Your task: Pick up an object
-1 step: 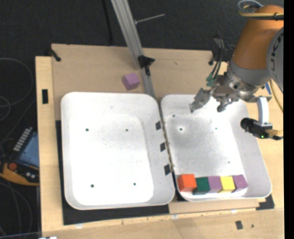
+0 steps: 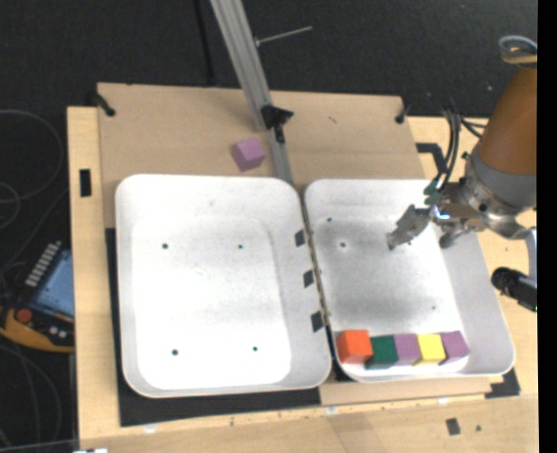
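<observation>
Gripper hangs above the right bin's far-right part, fingers spread apart, clasping nothing. Five blocks line its near edge, row running left to right: orange, green, purple, yellow, purple. Another purple block sits on the bench beyond the left bin.

I can read no text, label, brand or number anywhere around me. The handheld controller lying left of the bench has a lit blue screen and a row of keys, but whatever is on them is too small and blurred to make out. The coloured blocks, both white bins and my own arm carry no legible marking.
</observation>
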Controlling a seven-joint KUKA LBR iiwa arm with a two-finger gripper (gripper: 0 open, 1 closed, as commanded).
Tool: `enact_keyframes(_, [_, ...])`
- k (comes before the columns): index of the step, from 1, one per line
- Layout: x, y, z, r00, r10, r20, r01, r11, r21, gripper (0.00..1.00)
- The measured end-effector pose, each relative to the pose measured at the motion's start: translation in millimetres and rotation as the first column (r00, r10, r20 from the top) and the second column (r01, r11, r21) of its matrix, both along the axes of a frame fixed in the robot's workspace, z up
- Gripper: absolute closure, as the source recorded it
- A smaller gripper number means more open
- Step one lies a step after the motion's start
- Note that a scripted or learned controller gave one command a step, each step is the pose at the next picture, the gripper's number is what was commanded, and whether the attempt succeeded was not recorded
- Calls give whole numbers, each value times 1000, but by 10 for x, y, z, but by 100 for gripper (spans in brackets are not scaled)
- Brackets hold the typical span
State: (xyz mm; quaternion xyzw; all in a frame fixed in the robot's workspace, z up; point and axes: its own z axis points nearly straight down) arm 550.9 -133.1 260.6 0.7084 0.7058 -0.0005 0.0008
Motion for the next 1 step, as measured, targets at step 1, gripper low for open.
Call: enact_keyframes(1, [592,232,-1145,1000,7,-6,-7,1000,2,0])
